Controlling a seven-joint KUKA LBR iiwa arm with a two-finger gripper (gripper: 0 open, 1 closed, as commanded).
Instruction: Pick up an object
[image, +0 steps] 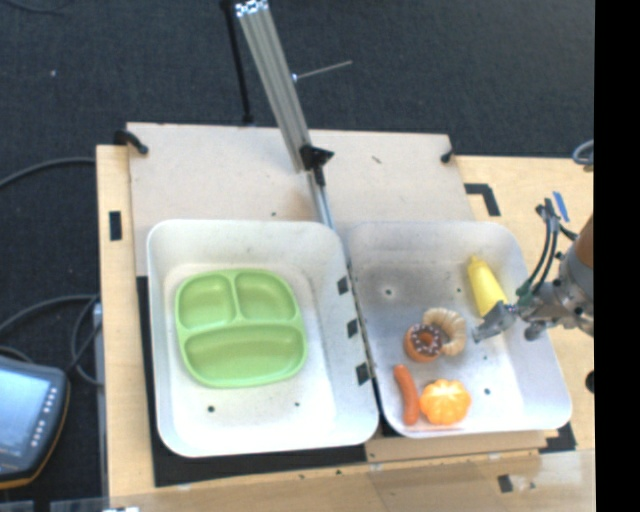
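The right bin (520, 385) holds a yellow banana-like piece (484, 285), a frosted donut (435, 335), a small carrot (406, 393) and an orange (445, 401). My gripper (512, 326) hangs low over the right side of this bin, just below the yellow piece and to the right of the donut. It stands open, one finger (489, 326) pointing toward the donut, with nothing between the fingers.
The left bin (170, 420) carries a green divided plate (240, 326). A slanted metal pole (285, 95) rises from the back between the bins. A dark divider strip (355, 330) separates the two bins.
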